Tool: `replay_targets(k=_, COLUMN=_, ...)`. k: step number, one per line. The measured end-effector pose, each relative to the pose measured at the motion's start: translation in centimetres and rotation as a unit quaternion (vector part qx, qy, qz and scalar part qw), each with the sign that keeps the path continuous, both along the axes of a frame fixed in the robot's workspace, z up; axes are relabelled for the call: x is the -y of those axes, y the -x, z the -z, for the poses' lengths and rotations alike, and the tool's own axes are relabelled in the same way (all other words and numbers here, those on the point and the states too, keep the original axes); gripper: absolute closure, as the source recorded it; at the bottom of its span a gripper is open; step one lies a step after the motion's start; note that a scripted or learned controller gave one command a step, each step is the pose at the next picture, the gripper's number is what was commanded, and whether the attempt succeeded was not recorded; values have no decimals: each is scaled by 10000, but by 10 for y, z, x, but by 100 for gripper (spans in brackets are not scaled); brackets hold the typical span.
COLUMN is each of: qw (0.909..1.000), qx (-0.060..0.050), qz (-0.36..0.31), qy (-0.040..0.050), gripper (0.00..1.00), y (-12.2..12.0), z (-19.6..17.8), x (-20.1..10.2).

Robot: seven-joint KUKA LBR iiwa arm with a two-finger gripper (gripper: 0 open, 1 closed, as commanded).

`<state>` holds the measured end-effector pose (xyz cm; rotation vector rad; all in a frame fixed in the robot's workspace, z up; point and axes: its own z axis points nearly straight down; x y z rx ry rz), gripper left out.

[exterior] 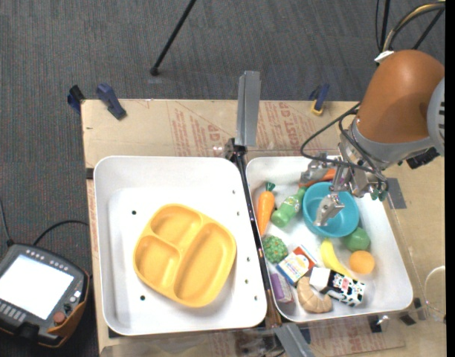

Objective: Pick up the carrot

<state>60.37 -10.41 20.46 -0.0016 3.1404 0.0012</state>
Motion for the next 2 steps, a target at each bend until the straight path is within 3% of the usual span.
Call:
replay_targets(k=1, qw=9987, qx=-25, qz=506, qy=-8, gripper=0, y=-18, z=120, x=-23)
replay_targets(k=2, qw=9799, qx=-4, qz=1995, qy=-3, gripper=0, y=19, z=117, x=-20)
